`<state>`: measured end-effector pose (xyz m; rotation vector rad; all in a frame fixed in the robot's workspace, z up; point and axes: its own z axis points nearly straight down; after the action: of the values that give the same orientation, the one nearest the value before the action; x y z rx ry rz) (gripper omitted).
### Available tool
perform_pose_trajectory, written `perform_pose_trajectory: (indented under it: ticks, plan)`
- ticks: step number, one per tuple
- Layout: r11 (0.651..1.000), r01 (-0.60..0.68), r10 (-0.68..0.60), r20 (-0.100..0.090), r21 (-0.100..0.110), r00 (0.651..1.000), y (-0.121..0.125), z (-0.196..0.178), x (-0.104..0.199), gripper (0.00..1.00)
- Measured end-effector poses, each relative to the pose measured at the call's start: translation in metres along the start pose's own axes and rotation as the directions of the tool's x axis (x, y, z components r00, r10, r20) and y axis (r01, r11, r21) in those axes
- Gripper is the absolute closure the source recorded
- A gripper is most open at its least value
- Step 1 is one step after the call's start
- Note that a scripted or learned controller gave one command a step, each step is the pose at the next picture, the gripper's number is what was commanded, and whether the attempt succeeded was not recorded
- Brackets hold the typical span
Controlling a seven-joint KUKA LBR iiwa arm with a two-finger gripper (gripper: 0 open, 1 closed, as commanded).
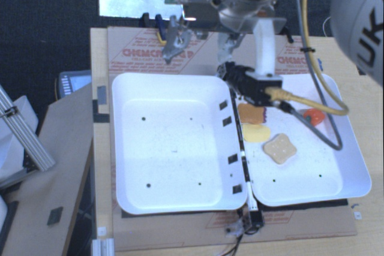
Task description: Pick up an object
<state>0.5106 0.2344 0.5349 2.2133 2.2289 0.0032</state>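
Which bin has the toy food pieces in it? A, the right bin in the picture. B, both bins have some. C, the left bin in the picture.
A: the toast-shaped piece, the yellow piece and the orange piece all lie in the right bin, while the left bin shows just its white floor.

My bench [96, 69] carries a printed cardboard sheet [144, 54]; on it two white bins sit side by side, left bin [174, 141] touching right bin [336, 180].
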Motion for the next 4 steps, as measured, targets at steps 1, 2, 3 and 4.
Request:
perform_pose_trajectory:
  ticks: [1,2,3,4]
  plan:
    - [1.0,0.0,0.0,0.0,0.0,1.0,0.0,0.0,0.0,0.0]
    - [1.0,0.0,0.0,0.0,0.0,1.0,0.0,0.0,0.0,0.0]
    - [1.0,0.0,0.0,0.0,0.0,1.0,0.0,0.0,0.0,0.0]
    - [1.0,-0.01,0.01,0.003,-0.001,1.0,0.159,0.033,-0.004,0.0]
